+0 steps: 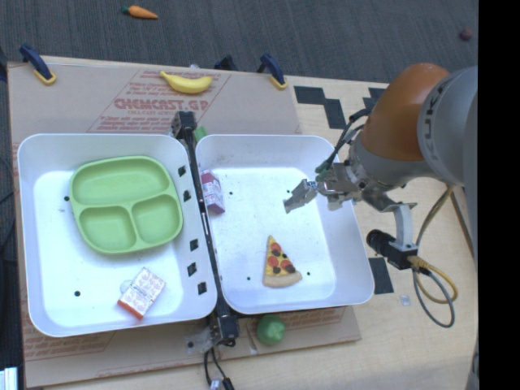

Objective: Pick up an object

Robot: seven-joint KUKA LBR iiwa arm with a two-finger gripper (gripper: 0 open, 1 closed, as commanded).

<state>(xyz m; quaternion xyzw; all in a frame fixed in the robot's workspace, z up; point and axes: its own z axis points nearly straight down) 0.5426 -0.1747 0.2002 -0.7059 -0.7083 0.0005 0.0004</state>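
Your arm (422, 128) comes in from the right and stops above the right bin (345, 250), with the orange band over the bin's right rim and the gripper (299, 197) out over the bin's upper right part. Nothing sits between its tips, and from this angle you cannot tell whether it is released or clenched. In that same bin you have two candidates to pick: a pizza slice (280, 262) lying flat toward the lower middle, its point aimed away from you and its crust toward the near wall, well apart from the gripper; and a small maroon packet (212, 192) leaning against the left wall, close to the divider between the bins. The left bin (36, 242) carries a green divided plate (126, 203) across its upper half and a small red-and-white box (141, 292) near its lower edge, apart from the plate. Outside the bins, a banana (187, 80) rests on the cardboard behind them, a green ball (270, 329) sits just in front of the right bin's near wall, and a carrot (140, 11) lies on the dark floor beyond the bench. Blue clamps (39, 63) pin the cardboard at its far corners.
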